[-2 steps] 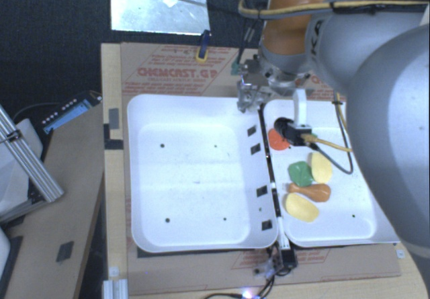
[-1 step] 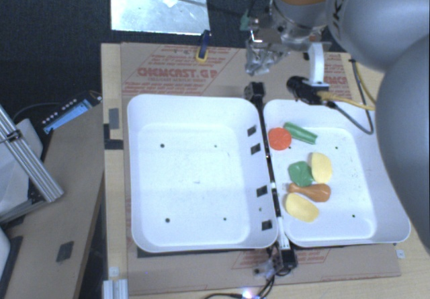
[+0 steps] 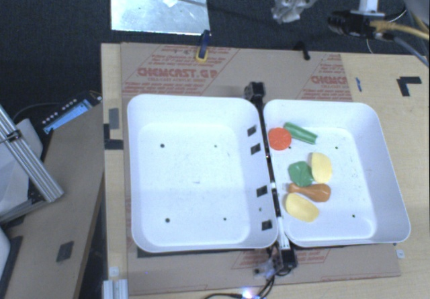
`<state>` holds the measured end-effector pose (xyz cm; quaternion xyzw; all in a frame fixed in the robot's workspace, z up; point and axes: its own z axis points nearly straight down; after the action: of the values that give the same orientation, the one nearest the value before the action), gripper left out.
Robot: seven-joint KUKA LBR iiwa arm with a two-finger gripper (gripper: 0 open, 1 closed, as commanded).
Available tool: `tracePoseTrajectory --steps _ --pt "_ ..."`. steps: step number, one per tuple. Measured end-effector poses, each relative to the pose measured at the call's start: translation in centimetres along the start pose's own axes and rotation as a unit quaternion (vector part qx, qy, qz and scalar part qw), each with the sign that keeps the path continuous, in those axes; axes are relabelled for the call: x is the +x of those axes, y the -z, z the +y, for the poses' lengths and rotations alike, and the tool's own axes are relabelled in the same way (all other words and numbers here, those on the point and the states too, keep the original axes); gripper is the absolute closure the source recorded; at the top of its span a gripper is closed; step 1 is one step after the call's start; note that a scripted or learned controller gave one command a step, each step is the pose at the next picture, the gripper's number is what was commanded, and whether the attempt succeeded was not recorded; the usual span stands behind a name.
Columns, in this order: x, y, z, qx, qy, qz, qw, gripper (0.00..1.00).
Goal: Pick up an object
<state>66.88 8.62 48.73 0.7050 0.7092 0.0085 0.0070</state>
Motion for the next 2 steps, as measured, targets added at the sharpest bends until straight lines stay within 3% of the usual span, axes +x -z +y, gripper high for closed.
tracePoseTrajectory --steps 1,2 --pt "4.4 -19.2 -0.6 0.017 0.0 -0.001 0.9999 1.0" --pt "15.7 -26.7 -6.1 0.016 0.005 0.001 0.9999 1.0"
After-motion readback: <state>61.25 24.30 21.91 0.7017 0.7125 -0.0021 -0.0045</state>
